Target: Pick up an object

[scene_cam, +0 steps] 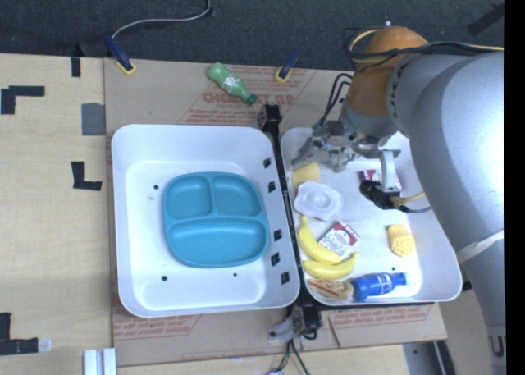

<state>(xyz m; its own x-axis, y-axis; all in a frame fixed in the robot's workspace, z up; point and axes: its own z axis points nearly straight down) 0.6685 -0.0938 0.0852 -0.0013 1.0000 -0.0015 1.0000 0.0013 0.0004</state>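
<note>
My gripper hangs low over the far end of the right bin, below the orange wrist band. Just under it to the left lies a pale yellow piece, and nearer the camera a white lidded cup. Further down the bin are a banana, a red and white packet, a yellow corn piece and a blue bottle. I see nothing held in the gripper.
The left bin holds a blue divided plate. A green bottle lies on the cardboard beyond the bins. The arm's grey body covers the right side of the right bin. A black cable loops by the gripper.
</note>
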